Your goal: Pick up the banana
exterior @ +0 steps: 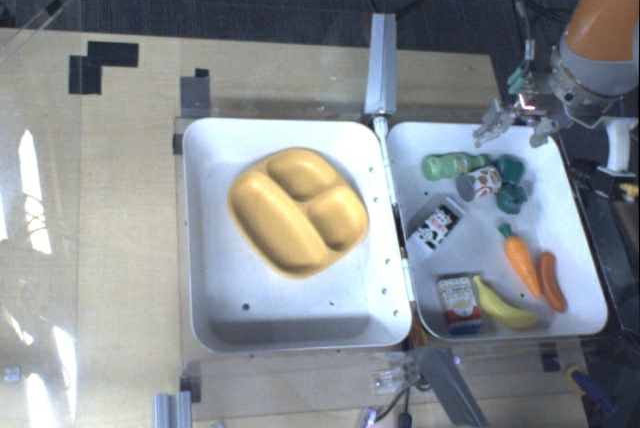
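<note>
Banana (506,307) between small carton (457,301) and carrot (520,262).

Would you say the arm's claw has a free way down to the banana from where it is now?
Probably yes. The banana lies uncovered near the right bin's front edge; the claw hangs over the back edge. A small carton touches its left end, and the carrot lies close, so room is tight.

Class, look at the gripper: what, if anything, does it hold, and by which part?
Nothing. The gripper hangs open over the right bin's far edge, while the banana lies near the front.
</note>
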Controlling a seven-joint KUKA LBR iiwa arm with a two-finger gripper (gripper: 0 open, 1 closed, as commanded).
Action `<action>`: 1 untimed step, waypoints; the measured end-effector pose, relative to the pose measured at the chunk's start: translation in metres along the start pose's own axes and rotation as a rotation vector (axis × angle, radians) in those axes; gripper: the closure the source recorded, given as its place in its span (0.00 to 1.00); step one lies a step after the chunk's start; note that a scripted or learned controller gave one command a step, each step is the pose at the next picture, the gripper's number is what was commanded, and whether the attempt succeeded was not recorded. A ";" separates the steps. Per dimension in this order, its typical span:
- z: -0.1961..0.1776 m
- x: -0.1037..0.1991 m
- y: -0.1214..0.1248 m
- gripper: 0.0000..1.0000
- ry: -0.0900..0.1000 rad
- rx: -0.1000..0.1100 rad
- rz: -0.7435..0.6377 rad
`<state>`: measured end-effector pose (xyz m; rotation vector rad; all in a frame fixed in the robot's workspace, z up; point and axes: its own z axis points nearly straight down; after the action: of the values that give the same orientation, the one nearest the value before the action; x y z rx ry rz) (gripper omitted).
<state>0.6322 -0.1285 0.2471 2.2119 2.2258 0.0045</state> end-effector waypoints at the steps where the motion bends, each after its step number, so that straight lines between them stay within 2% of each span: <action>1: 0.103 0.000 -0.066 0.00 0.001 0.002 -0.011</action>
<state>0.5666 -0.1287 0.1435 2.2015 2.2389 0.0027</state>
